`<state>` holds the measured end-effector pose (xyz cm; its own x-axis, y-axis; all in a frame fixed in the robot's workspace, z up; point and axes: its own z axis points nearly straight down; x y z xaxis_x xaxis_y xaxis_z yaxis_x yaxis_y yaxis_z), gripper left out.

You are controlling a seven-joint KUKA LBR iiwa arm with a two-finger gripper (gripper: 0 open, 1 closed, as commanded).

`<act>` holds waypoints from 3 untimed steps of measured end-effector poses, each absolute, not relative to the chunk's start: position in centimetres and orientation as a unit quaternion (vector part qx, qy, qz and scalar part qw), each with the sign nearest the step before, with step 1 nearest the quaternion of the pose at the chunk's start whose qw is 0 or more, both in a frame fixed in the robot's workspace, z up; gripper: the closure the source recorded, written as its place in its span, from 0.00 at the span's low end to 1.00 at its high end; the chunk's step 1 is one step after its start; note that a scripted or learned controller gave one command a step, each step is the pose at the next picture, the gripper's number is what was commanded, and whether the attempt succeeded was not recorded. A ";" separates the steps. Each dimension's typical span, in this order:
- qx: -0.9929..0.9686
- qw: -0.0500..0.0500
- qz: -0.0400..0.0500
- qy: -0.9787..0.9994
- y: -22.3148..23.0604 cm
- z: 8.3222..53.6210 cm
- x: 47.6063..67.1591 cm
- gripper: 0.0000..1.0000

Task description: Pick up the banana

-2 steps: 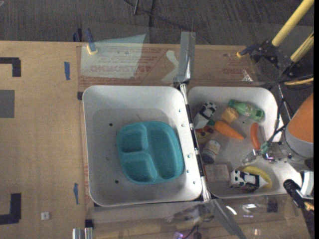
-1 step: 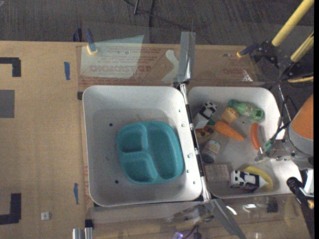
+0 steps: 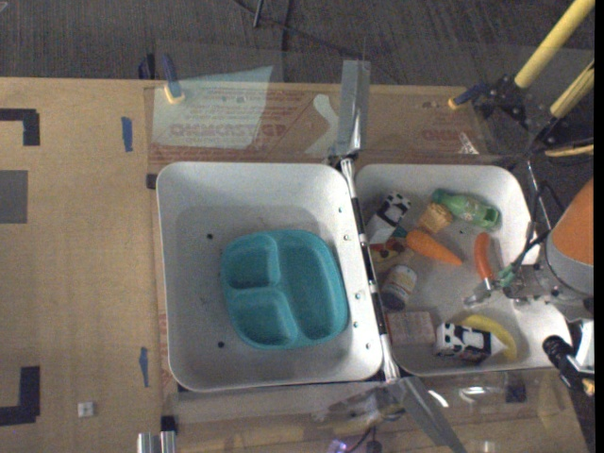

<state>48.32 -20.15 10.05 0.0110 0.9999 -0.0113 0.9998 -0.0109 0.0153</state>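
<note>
Gripper (image 3: 483,295) low over the right bin (image 3: 514,179), whether its fingers are spread or pressed together cannot be told, banana (image 3: 498,333) lying just below it, touching a black-and-white cow toy (image 3: 462,341), apart from the gripper

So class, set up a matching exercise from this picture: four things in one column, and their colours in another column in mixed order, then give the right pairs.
Things:
1. banana
2. carrot
3. tray
4. bottle

Colours:
A. teal
B. orange
C. green
D. yellow

Pairs: 1-D, 2-B, 3-A, 4-C.

The tray lies in the left bin; the other three lie in the right bin, the banana near its front edge, close to the gripper.
</note>
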 end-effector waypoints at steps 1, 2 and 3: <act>0.729 0.000 0.006 0.685 -21.1 9.1 48.5 0.00; 0.602 0.003 0.002 0.799 -21.6 9.0 48.3 0.00; 0.654 -0.001 0.000 0.756 -16.3 10.2 48.0 0.00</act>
<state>47.96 -16.30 10.23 -0.1441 0.9896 0.0023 0.9896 0.1441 -0.0018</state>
